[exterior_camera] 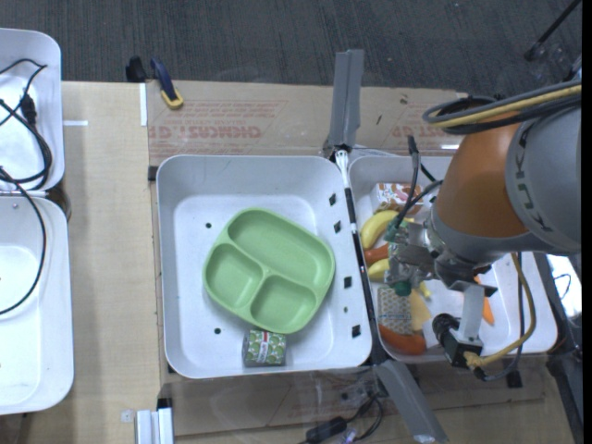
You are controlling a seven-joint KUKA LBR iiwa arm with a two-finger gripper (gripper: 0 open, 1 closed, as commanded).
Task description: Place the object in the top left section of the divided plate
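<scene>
Here the two-finger gripper [400,276] hangs low in the right white bin [541,333] among yellow bananas [374,229]; whether it grips anything cannot be told. The pale green three-section divided plate [268,271] lies well apart to its left, in the left white bin [176,248].

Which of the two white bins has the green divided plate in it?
The left bin, holding the green divided plate and a small can. The right bin holds bananas under the arm.
</scene>
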